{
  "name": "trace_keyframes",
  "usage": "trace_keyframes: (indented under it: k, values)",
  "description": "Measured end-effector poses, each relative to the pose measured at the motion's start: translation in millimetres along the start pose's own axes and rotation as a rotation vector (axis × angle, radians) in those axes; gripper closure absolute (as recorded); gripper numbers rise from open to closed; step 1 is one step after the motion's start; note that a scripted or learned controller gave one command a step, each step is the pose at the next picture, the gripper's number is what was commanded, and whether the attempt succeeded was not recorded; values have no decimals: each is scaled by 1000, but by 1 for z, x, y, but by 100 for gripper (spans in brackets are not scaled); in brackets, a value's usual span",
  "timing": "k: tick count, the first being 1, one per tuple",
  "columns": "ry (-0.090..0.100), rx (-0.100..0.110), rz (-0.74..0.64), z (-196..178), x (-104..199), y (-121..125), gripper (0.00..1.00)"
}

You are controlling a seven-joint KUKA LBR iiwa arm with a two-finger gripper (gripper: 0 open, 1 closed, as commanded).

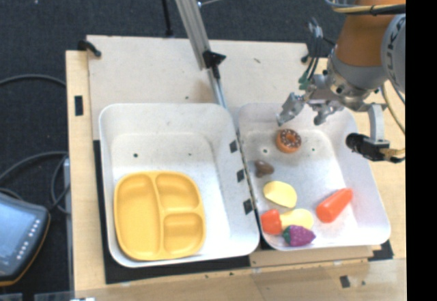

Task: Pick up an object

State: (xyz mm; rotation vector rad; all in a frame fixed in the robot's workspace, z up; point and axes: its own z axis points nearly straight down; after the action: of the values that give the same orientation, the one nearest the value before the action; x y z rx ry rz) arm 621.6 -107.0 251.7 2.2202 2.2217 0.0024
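Observation:
My gripper (305,110) hangs open over the back of the right bin (362,221), with nothing between its fingers. A round brown donut-like toy (288,140) lies just below and slightly left of the fingertips. Nearer the front lie a small dark brown piece (263,168), a pale yellow piece (280,193), an orange carrot (334,204), a red piece (271,222), a second yellow piece (298,218) and a purple grape bunch (298,235).
The left bin (136,129) holds a yellow divided tray (160,215) at its front. A slanted metal pole (193,20) stands behind the bins. A black fitting (365,145) sticks out by the right bin's right rim.

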Motion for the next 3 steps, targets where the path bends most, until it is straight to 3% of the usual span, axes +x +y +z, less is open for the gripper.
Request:
trace_keyframes:
  k: [1,2,3]
  values:
    - [-1,-10,-5,-134,46,51,0]
    - [-4,-9,0,-305,10,68,0]
    - [-2,9,-2,-101,50,67,0]
